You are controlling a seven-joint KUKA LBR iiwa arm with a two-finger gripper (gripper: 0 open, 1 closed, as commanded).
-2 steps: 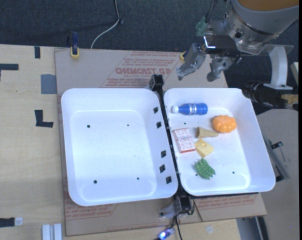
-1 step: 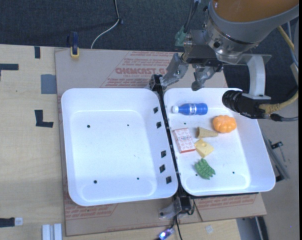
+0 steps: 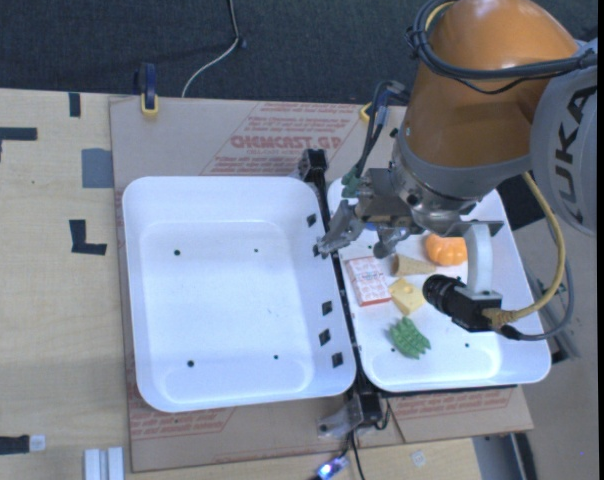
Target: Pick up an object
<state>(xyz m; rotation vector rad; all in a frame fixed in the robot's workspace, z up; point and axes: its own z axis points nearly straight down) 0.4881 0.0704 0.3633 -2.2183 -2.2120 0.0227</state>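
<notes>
The arm (image 3: 482,88) hides much of the right bin (image 3: 469,370) and orange object (image 3: 446,252).

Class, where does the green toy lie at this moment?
In the camera view, the green toy lies in the right bin, near its lower edge, just below the yellow block.

I see two white bins (image 3: 222,298), an orange ball (image 3: 445,250), a green toy (image 3: 410,338), a yellow wedge (image 3: 406,295), a red-printed white card (image 3: 368,280)
</notes>
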